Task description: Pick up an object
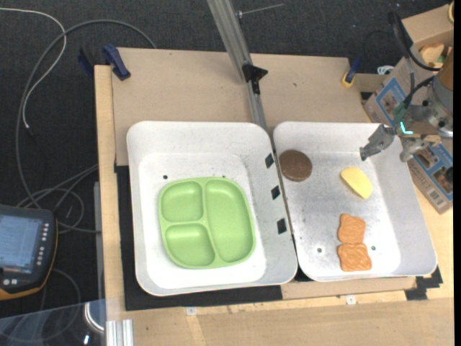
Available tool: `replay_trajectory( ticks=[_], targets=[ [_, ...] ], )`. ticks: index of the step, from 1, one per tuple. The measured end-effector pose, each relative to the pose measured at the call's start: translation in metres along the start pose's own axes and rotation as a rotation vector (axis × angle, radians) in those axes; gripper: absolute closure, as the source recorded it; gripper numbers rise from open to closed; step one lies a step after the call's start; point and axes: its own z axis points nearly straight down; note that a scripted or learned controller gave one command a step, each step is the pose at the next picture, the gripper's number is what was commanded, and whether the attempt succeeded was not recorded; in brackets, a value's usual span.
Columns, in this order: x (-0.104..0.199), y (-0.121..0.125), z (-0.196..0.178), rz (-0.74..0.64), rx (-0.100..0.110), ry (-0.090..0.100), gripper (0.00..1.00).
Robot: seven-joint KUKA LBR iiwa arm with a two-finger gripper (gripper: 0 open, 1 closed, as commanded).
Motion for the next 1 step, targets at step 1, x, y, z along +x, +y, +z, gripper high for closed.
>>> replay_trajectory(
  ticks=[1],
  targets=[
    [0.0004, 0.0008, -0.0114, -0.002, -0.003, 0.0, 1.0]
  ],
)
